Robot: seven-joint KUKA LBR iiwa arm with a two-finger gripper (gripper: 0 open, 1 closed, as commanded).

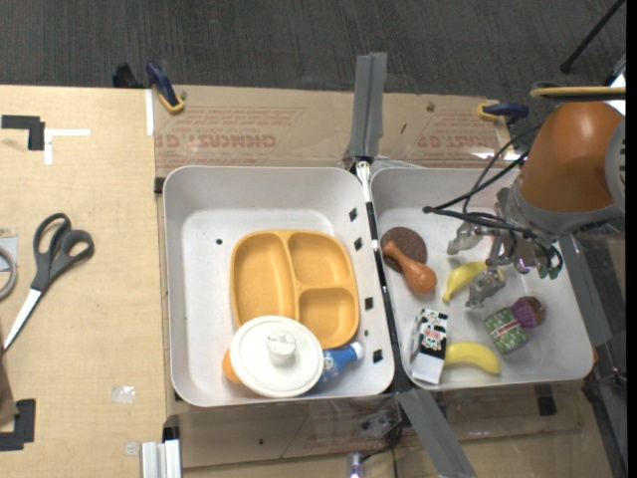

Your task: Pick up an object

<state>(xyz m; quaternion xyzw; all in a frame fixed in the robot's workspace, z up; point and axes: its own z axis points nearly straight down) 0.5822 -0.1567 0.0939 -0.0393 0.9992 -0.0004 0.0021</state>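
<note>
The arm's jaws hang over the right bin [572,352]; whether they are apart or together cannot be told. A yellow banana [462,279] lies just left of them, touching or nearly so. Below them sit a green can [505,329], a second banana [473,358] and a small carton [430,345]

Single fixed overhead camera, slanted down over both bins [189,267].
</note>
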